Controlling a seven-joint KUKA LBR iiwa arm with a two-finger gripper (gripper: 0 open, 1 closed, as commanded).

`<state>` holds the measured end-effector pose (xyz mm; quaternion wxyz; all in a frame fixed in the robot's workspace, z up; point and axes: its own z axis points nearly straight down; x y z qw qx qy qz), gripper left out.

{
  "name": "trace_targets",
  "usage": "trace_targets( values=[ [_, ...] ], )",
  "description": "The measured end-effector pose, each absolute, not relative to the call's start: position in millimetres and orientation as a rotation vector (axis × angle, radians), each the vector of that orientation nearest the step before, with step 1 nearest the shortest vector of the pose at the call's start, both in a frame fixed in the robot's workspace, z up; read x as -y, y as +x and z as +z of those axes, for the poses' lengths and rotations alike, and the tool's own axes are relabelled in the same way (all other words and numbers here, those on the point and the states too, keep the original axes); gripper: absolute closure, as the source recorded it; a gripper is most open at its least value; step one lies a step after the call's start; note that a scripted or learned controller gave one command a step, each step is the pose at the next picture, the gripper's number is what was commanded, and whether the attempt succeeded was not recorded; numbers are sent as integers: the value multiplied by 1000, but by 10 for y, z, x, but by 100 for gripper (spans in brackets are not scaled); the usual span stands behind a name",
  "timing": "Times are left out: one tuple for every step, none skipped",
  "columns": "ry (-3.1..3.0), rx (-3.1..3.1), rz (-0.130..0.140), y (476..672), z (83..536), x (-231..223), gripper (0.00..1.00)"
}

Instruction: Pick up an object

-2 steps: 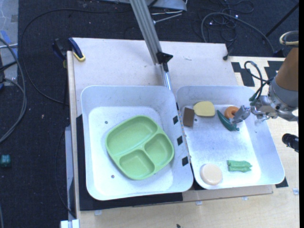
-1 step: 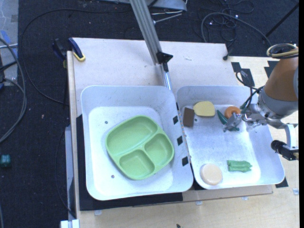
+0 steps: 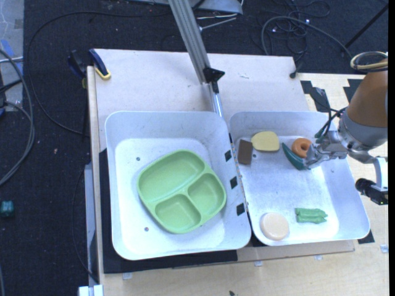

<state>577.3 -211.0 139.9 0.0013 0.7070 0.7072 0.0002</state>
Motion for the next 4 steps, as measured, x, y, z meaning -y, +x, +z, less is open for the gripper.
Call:
trace_targets(
  values=[
    [2214, -2220, 4, 5875, 1983, 2139, 100],
    [2217, -2218, 3, 5801, 2469, 2180, 100],
    [2213, -2220, 4, 5815, 2929, 2182, 100],
    [2214, -2228, 2, 5926, 2906, 1748, 100]
  ],
)
